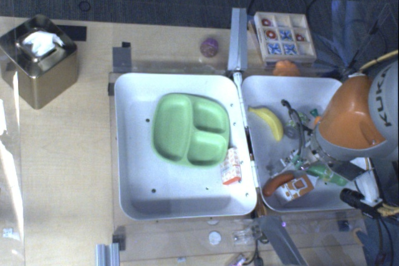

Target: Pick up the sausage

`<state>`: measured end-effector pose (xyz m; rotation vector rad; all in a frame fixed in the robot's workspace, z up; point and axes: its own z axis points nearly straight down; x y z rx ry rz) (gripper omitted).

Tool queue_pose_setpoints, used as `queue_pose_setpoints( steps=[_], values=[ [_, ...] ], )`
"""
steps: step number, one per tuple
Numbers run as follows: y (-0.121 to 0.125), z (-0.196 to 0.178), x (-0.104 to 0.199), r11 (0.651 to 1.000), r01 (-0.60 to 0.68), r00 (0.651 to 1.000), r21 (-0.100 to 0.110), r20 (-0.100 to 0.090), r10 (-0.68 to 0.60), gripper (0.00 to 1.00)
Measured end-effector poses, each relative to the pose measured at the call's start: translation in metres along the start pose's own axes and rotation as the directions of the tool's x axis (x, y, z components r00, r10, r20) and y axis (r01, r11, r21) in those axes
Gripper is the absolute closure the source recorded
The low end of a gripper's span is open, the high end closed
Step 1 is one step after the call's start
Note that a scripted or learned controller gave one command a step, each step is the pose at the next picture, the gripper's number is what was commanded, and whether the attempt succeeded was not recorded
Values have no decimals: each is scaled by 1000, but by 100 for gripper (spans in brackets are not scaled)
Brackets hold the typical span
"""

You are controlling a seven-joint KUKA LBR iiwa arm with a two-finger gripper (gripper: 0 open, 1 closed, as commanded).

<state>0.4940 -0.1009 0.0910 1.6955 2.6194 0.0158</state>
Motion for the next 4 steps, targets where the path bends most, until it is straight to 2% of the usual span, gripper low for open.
queue_pose_setpoints(
  steps=[1, 2, 3, 4],
  values=[
    [3, 0, 6, 965, -261, 965, 0, 0, 261, 0],
    [4, 0, 10, 990, -138, 990, 2, 2, 138, 0],
    [8, -13, 8, 991, -136, 991, -9, 7, 136, 100],
    [8, -13, 8, 991, -136, 991, -9, 7, 136, 0]
  ],
)
